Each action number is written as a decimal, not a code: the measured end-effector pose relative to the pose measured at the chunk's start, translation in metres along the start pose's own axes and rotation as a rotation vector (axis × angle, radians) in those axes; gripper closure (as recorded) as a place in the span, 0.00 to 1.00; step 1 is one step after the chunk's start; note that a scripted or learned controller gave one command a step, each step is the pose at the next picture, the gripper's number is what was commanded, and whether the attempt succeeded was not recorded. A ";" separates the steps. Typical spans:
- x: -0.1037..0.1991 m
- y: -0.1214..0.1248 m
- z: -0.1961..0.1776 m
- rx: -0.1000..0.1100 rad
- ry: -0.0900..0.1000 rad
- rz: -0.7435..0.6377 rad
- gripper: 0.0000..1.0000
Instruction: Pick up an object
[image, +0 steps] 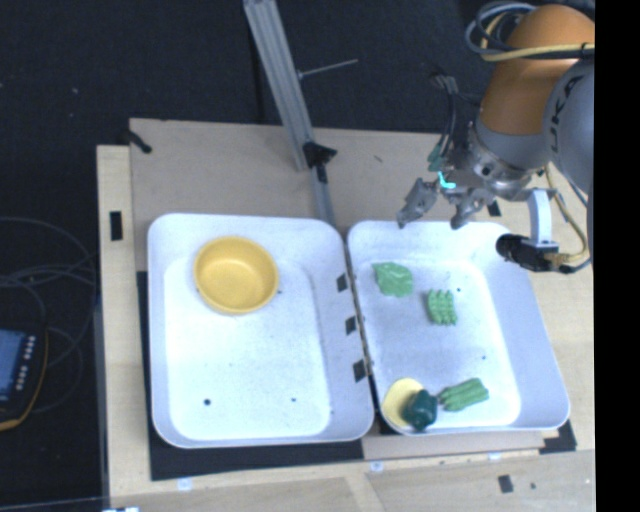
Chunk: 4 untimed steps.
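Spread wide, the claw (437, 212) is seen above the far rim of the right bin (530, 300), with nothing held between its two fingers (413, 210). It is carried by the grey arm (530, 85) with its orange band, which reaches in from the right. Inside the right bin, a green block (393, 279) is found near the far left corner, and a ridged green piece (442, 306) lies just to its right, apart from it. At the near edge of the same bin, a small yellow cup (399, 400) is seen with a dark teal object (422, 409) resting against it, and a long green piece (463, 394) lies just beside them. All of these are well below the claw and untouched by it. In the left bin (170, 400), a yellow bowl (236, 274) is set upright near the far side. Both bins are borne side by side by the bench (220, 140).
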<state>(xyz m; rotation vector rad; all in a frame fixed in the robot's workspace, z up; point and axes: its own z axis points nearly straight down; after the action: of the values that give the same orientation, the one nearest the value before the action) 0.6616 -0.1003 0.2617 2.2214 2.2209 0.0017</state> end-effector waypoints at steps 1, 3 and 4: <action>0.000 0.000 0.000 0.000 0.000 0.000 0.00; 0.001 0.000 0.126 0.006 -0.001 0.001 0.00; 0.000 0.000 0.162 0.002 -0.002 0.001 0.00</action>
<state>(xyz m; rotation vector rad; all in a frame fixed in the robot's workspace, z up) 0.6618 -0.1002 0.0995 2.2223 2.2207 -0.0025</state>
